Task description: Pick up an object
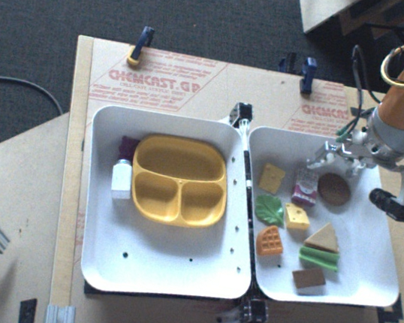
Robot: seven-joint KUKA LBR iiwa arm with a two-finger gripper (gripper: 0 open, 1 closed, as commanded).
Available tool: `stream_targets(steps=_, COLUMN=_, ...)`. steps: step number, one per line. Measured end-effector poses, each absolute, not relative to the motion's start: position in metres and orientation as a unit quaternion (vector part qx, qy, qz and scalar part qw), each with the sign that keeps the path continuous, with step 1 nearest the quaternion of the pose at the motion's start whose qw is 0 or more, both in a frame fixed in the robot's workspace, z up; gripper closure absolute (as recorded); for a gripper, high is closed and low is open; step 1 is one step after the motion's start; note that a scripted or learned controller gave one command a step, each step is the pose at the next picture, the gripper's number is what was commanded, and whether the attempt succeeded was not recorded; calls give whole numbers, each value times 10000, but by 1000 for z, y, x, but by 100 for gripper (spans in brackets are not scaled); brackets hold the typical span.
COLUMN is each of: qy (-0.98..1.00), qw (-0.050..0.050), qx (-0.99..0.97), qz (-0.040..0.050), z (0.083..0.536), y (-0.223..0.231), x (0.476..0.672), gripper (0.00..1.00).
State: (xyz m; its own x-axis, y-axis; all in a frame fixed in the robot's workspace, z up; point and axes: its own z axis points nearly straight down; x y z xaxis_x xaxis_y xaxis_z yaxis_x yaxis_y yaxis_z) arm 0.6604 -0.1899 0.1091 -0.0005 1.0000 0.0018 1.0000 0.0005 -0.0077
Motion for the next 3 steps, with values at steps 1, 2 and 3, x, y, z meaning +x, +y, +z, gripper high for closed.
stream_targets(steps=1, qy=-7077, qw=-7, qx=-7065, qz=-14, z=89, y=-189, x=663, gripper=0)
stream_targets(steps=2, qy=-7087, qw=-44, qx=-7055, qz=-44, z=104, y=-188, x=666, gripper=100)
stream_targets(steps=3, qy=-7075, qw=-46, qx=-7067, qz=-20, z=169, y=-190, x=665, gripper=100)
